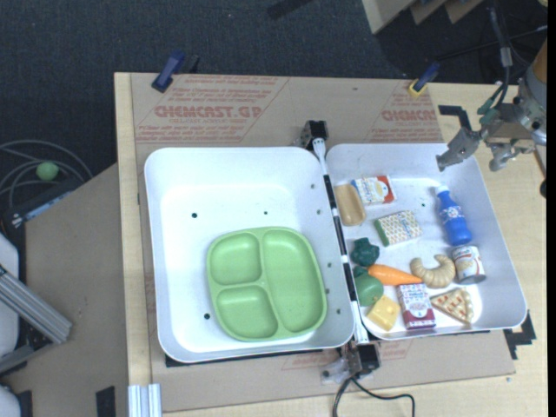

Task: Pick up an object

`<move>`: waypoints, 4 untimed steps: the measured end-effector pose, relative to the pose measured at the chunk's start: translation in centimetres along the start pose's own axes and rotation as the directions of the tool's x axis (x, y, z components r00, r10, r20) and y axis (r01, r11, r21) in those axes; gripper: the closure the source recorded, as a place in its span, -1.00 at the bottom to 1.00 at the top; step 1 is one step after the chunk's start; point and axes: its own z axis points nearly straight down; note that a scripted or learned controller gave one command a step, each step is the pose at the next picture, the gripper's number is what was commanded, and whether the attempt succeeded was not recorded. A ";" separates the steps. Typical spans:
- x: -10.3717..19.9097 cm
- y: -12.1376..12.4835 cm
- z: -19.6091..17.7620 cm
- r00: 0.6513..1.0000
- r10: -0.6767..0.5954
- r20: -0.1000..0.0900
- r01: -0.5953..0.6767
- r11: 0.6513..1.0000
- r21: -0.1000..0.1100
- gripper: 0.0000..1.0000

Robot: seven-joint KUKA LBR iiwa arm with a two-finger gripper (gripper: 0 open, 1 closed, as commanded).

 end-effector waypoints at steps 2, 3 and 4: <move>-4.0 4.4 18.6 1.000 -0.003 -0.010 0.003 1.000 0.004 -1.00; -4.4 1.9 18.4 1.000 -0.005 -0.010 0.005 1.000 -0.002 -1.00; -4.1 0.3 18.4 1.000 -0.002 -0.005 0.002 1.000 0.000 -1.00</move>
